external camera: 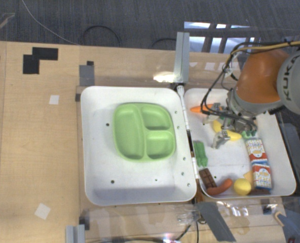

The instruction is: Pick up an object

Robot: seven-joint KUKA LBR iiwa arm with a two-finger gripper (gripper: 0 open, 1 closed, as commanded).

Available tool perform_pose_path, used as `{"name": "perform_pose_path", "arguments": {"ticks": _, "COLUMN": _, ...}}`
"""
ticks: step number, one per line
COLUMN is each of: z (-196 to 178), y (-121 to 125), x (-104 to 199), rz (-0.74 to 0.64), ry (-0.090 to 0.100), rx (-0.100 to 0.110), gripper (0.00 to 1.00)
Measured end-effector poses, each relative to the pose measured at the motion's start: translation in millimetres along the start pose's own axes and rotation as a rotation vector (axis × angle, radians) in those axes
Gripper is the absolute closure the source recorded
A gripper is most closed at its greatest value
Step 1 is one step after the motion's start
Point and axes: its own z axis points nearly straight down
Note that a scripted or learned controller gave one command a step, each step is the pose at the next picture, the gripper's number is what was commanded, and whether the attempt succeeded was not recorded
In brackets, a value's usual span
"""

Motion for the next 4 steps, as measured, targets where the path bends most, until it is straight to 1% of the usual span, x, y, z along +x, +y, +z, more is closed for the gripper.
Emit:
{"name": "perform_pose_path", "arguments": {"ticks": 1, "z": 0.0, "y": 9.5, "x": 2.0, "rz": 0.016, "ry": -0.003, "rx": 0.000, "gripper": 0.00}}
{"name": "perform_pose_path", "arguments": {"ticks": 2, "z": -0.2, "y": 17.5, "x": 2.2, "rz": -0.031, "ry": -0.003, "rx": 0.001, "gripper": 0.00}}
{"name": "perform_pose_path", "arguments": {"ticks": 3, "z": -0.4, "y": 15.3, "x": 7.4, "rz": -0.152, "ry": -0.005, "rx": -0.001, "gripper": 0.00}}
{"name": "perform_pose_path", "arguments": {"ticks": 4, "z": -0.1, "y": 19.5, "x": 2.4, "rz": -0.010, "ry": -0.002, "rx": -0.001, "gripper": 0.00}}
